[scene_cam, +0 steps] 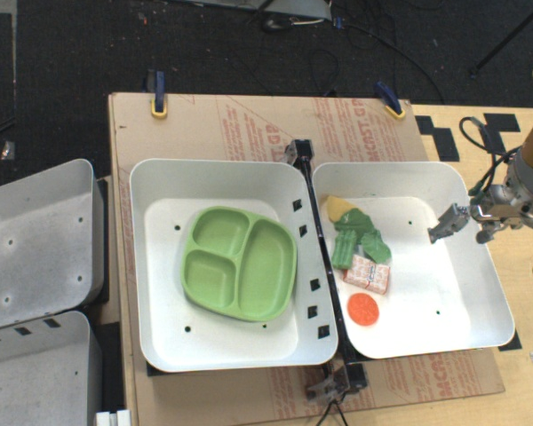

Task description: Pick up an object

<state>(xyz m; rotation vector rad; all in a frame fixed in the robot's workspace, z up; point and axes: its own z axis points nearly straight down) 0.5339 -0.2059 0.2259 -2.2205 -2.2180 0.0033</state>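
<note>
While your gripper (pixel 462 220) hovers over the right bin's (pixel 480 327) far edge, you cannot tell its state. Pickable items, a green toy (pixel 355 236), a carton (pixel 369 273) and an orange disc (pixel 363 309), cluster against the divider, well apart from it.

Grey metal wrist (pixel 506 204), black cables (pixel 480 136)

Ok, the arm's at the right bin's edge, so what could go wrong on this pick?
1. The green toy, yellow piece and pink-and-white packet lie touching, so a grab may catch two or slip.
2. They sit against the divider wall, leaving little finger room on that side.
3. The orange disc looks flat and may be hard to pinch.
The gripper hangs over the right bin's far side.
</note>
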